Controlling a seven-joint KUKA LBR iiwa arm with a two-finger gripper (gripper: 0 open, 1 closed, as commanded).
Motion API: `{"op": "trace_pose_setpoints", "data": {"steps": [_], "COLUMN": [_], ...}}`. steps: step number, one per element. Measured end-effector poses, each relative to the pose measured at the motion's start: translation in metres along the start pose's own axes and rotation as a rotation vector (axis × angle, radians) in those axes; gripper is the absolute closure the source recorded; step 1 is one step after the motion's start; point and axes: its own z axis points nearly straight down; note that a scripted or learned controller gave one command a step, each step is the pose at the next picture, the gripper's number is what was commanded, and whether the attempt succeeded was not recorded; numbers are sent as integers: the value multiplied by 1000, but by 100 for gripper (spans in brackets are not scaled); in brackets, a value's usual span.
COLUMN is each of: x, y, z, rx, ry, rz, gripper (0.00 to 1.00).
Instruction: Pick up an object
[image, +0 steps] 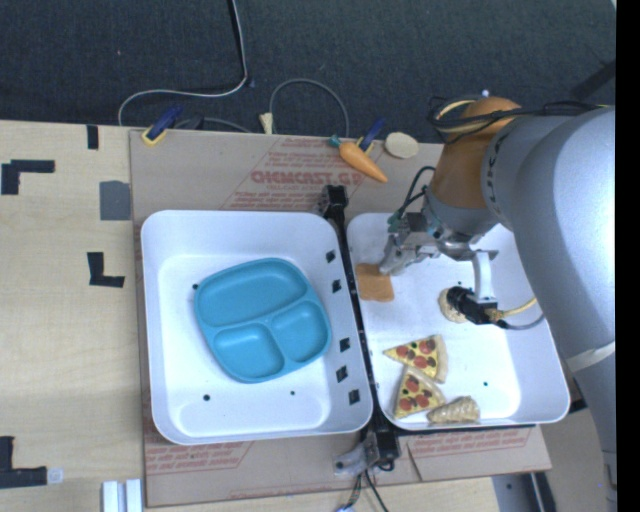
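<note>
The gripper (398, 255) hangs low over the far left part of the right bin (535, 375), its tip just above a tan toast-like slice (375, 287) that lies flat on the bin floor close to the left wall. Whether the gripper is clenched or released cannot be told from this angle, and nothing shows as held by it. Above it rises the wrist with its orange band (468, 160), and the broad grey arm (570, 220) fills the right side of the scene.

To the right of the slice sits a small pale round item (455, 305), partly covered by a black fitting and cable. Nearer lie two pizza slices (418, 375), one just beyond the other, and a pale pastry-like piece (455, 409) at the near edge.

The left bin (165, 330) holds a blue divided tray (262, 318), resting flat at its middle. Both bins sit on a brown cardboard sheet (290, 175) with red print. On that sheet, beyond the bins, lie a toy carrot (361, 161) and a small cream-coloured piece (402, 145). The bench (60, 330) is light wood with black tape marks, and past its far edge lies dark carpet (120, 50) crossed by thin cables.
</note>
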Motion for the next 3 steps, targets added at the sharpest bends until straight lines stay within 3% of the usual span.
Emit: {"op": "trace_pose_setpoints", "data": {"steps": [1, 3], "x": [0, -4], "y": [0, -9], "z": [1, 11], "rx": [1, 0], "ry": [0, -1], "rz": [0, 1], "gripper": [0, 0]}}
